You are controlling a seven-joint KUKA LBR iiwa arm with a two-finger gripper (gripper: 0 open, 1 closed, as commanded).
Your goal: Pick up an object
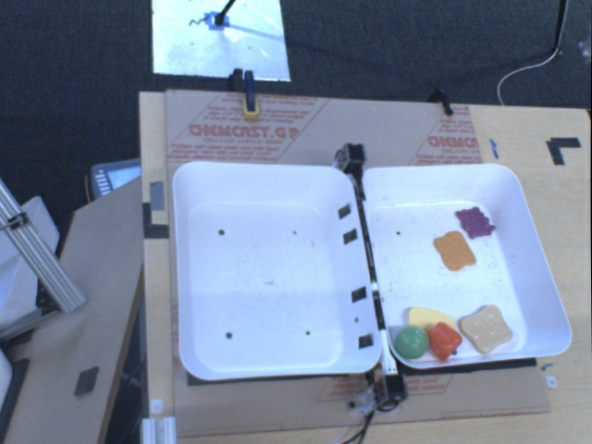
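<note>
At the end effector: spread or pressed together, impossible to tell.

Inside the right bin (527, 248), smooth white plastic with rounded corners and shallow sloped walls, six small toy foods. Toward the far right wall, a bumpy purple piece (474, 221); just beside it on the near side, a flat orange piece (455, 250) with rounded corners, the two apart by a thin gap. Along the near wall, a tight cluster: pale yellow wedge (430, 317), glossy green ball (412, 342) touching or nearly touching a lumpy red piece (445, 340), and a tan toast slice (486, 328) with a darker crust just right of the red one. Open floor across the bin's left and far parts, so free room around the purple and orange pair; little room at the near wall.

Alongside, the left bin (185, 276), same white plastic, with four small dark dots on its floor. Between the two rims, a row of black clips (351, 237).

Beneath both, a brown cardboard sheet (245, 129) with red print, on the pale wooden tabletop (527, 128). At the far edge, a yellow and black clamp (248, 95).
</note>
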